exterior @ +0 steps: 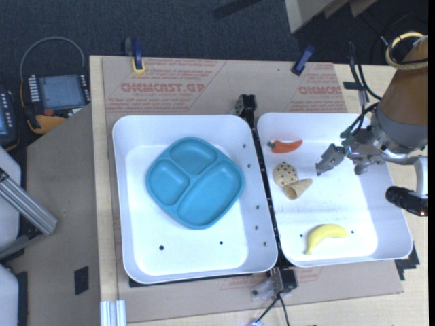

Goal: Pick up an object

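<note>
Because the ice cream cone toy point(291, 179) lies just beside the red pepper point(287, 145), the gripper point(331, 160) may push both instead of taking one. The arm comes from the right, low over the right bin point(387, 243), fingers spread, holding nothing. The banana point(324, 236) lies nearer.
</note>
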Available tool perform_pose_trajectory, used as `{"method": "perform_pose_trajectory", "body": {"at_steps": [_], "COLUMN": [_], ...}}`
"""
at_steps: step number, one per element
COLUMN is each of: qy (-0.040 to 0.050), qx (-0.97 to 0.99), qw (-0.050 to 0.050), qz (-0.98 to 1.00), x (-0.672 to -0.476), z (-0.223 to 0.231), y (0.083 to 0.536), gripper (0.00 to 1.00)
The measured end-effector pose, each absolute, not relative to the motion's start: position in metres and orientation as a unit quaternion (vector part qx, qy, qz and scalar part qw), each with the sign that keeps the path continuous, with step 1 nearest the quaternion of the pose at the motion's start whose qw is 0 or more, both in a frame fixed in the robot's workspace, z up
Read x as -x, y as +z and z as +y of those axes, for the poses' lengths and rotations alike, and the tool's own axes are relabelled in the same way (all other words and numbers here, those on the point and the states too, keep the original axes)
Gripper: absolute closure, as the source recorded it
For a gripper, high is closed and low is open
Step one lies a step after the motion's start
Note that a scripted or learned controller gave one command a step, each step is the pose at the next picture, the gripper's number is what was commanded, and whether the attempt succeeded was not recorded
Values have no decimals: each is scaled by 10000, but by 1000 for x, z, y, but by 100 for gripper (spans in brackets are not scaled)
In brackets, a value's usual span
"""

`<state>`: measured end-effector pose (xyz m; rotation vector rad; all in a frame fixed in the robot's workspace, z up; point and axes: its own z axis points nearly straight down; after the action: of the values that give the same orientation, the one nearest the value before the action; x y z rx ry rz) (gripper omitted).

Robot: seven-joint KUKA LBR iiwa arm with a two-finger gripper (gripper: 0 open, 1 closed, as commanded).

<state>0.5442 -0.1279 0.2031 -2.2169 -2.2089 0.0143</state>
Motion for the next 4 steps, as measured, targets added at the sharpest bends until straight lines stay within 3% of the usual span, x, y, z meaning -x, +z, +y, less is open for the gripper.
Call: {"method": "perform_pose_trajectory", "body": {"at_steps": [1,2,4], "qy": [1,21,10], "qx": [7071,7076,7072], "qw": [1,39,20], "qz": [-7071,-7066,-7070], "x": [-547,-538,-540], "z": [-127,-132,-129], "y": [211,152,84], "gripper": [0,0,0]}}
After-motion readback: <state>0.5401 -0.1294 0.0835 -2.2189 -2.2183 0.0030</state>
